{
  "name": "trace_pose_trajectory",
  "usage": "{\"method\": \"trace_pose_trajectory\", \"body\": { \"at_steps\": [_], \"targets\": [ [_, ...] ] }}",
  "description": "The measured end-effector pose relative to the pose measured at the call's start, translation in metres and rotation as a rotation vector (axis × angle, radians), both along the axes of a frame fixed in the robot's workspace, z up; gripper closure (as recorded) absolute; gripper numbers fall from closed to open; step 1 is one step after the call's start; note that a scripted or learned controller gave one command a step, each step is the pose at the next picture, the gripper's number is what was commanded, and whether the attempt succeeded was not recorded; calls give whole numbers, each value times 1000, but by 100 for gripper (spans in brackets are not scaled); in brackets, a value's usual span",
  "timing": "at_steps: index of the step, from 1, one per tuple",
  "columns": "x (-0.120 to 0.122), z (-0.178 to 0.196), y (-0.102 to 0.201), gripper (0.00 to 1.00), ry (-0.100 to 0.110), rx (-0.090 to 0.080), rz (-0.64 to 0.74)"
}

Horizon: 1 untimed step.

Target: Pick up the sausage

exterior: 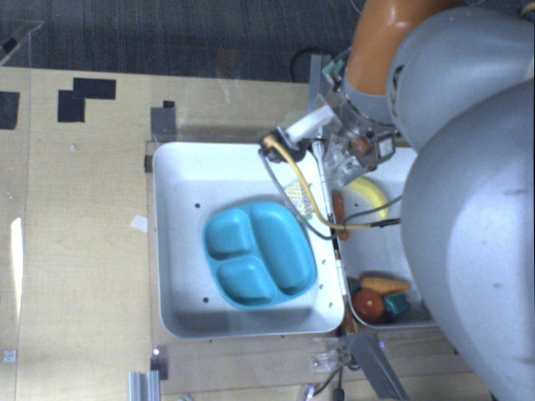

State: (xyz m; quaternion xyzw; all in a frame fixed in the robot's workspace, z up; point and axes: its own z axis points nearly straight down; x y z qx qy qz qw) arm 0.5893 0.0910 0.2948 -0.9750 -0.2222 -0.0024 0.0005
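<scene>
Pale wooden desk [75, 249] takes the left and lower part of the frame, w/ dark carpet along the top and some black marks at upper left. Two white bins sit side by side on it. Left bin [180, 224], in the middle of the frame, carries a blue tray [259, 253] w/ three compartments, lying a bit turned, near the bin's right wall. Around the tray the bin floor is bare on the left and upper side, so that is the open room. Right bin [401, 174] is mostly covered by the big grey arm [468, 224], which fills the right side of the frame; its orange band [389, 23] is at top centre.

Sausage [338, 207] is a small reddish-brown piece, lying just right of the wall between the two bins, close beside a yellow banana-like thing [368, 197]. Lower in the right bin, near its bottom edge, are an orange carrot-like thing [384, 286], a red round fruit [368, 306] and a small dark green thing [396, 306], all crowded together.

Tool [338, 161] hangs above the dividing wall, just above the sausage in the frame. A yellow cable [305, 182] and black wires loop over the wall there and cross in front. Cannot tell if the tool is open or closed; it is too cluttered.
</scene>
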Motion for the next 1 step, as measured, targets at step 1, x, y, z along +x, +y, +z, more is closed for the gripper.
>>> {"method": "trace_pose_trajectory", "body": {
  "at_steps": [1],
  "targets": [
    [-5, 17, -53, 100, 2, -3, 394]
  ]
}}
